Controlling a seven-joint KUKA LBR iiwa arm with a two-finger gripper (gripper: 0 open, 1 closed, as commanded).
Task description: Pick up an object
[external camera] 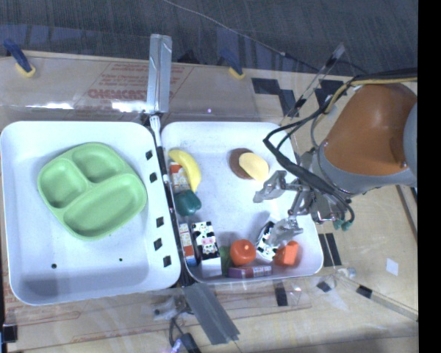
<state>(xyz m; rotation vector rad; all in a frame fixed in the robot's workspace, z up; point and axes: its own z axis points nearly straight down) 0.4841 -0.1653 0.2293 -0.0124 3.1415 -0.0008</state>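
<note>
Two shallow white bins are sitting side by side: the left bin [29, 271] is holding one green three-compartment plate [92, 189], the right bin [220, 134] roughly nine small items. One yellow banana [187, 168] is lying by the divider, its long axis running top to bottom. The grey two-finger gripper [273, 235] is hanging over a black-and-white patterned toy [265, 243] near an orange block [287, 254]; its fingers seem spread, though clutter blurs them.
</note>
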